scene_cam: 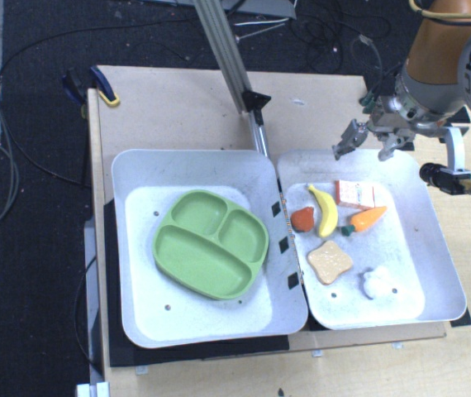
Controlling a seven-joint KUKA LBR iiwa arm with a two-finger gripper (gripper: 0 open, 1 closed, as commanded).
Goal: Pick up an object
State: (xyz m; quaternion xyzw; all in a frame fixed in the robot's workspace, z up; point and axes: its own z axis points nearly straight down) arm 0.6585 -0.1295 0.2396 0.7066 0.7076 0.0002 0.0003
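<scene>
The right bin (434, 246) holds a yellow banana (325, 211), a red tomato-like piece (302, 218), a red and white carton (356, 193), an orange carrot (368, 217), a slice of toast (330, 262) and a small white object (377, 283). My gripper (366, 144) hangs above the back edge of this bin, behind the carton. Its fingers are spread open with nothing between them.
The left bin (132, 222) holds a green divided plate (211, 243). A slanted metal pole (231, 60) rises from between the bins at the back. Cables lie on the dark floor beyond the bench.
</scene>
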